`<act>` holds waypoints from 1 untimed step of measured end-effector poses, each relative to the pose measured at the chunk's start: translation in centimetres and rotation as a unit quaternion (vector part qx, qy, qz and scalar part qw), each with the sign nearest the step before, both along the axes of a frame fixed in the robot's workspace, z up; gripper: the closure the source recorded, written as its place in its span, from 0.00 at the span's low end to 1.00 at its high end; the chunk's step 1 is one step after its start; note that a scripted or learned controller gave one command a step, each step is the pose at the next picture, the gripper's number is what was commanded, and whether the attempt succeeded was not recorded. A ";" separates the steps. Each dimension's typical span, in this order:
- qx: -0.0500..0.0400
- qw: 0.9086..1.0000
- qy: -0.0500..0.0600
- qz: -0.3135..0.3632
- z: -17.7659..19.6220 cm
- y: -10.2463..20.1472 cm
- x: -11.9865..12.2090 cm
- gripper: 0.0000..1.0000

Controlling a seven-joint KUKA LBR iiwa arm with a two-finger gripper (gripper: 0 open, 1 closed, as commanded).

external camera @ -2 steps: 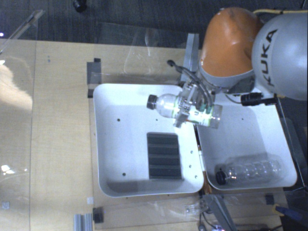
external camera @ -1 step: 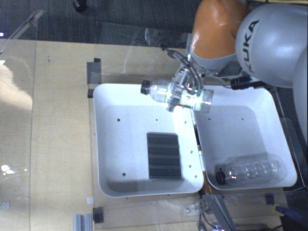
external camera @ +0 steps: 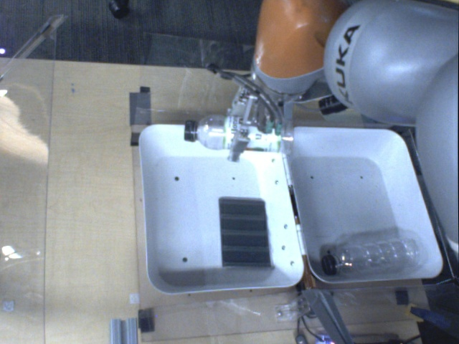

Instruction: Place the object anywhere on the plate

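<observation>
Clear plastic bottle (external camera: 210, 132) lies on its side at the left bin's (external camera: 161, 213) far edge, black cap pointing left, long axis crosswise. Claw (external camera: 247, 133) sits at its right end; grip state unclear. Dark ridged plate (external camera: 244, 231) lies nearer the camera, well apart.

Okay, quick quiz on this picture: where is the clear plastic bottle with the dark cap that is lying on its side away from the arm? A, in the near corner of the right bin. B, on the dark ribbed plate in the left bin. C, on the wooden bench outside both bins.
A: the clear bottle lies on its side along the near wall of the right bin, apart from the dark ribbed plate in the left bin.
</observation>
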State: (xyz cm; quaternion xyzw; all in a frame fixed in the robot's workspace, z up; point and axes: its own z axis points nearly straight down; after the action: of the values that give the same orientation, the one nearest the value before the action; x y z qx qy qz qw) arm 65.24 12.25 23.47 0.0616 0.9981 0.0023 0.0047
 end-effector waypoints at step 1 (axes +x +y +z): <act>-0.002 0.994 -0.001 0.109 4.3 -6.7 1.1 1.00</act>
State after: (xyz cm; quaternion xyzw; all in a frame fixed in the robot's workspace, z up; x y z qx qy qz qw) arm 66.32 5.59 27.76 -0.0477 0.9988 0.0012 0.0052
